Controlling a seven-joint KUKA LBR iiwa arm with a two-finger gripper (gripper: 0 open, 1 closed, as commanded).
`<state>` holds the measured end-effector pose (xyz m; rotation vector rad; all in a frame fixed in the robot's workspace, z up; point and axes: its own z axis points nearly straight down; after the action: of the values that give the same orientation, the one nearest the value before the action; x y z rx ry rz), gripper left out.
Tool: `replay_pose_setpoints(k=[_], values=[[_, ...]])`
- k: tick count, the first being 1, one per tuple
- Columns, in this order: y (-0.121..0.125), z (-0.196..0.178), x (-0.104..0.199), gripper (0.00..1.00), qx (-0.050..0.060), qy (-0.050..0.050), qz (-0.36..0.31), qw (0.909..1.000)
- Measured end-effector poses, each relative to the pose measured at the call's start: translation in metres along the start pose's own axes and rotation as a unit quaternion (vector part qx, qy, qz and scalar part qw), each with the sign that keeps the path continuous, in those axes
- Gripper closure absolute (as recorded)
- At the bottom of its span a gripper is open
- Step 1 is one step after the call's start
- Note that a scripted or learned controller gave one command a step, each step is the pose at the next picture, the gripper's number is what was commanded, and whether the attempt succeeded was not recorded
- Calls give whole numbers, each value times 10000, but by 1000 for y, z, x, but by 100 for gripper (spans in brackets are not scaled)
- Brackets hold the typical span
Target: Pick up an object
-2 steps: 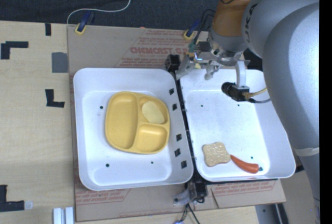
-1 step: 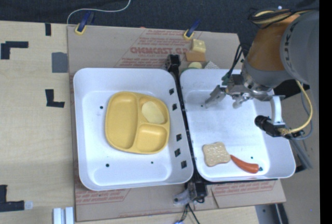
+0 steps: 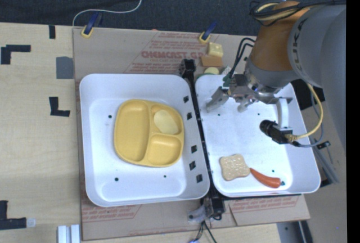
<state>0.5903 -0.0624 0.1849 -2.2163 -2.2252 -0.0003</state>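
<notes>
A slice of toast [image 3: 233, 167] lies near the front of the right bin [image 3: 298, 177]. Just right of it is a red sausage [image 3: 264, 178]. My gripper [image 3: 229, 104] hangs over the back left part of this bin, well behind both items. Its two grey fingers [image 3: 214, 103] are spread apart, open, with only the white bin floor between them.
The left bin [image 3: 95, 180] holds a yellow divided plate [image 3: 149, 132]. Behind the right bin, on the cardboard, sit a yellow block [image 3: 214, 49], a brown block [image 3: 211, 60] and a small pale round item [image 3: 211, 71]. A black cable plug [image 3: 274, 130] hangs from the arm.
</notes>
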Motion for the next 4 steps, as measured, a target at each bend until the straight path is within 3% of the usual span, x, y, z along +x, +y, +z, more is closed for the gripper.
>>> replay_pose_setpoints(k=[1,2,3,4], values=[[60,1,-5,0,-17,-8,1,10000],[-30,1,13,0,38,2,23,10000],[-40,104,-41,0,-5,-6,46,10000],[28,95,-31,0,-24,-8,3,10000]])
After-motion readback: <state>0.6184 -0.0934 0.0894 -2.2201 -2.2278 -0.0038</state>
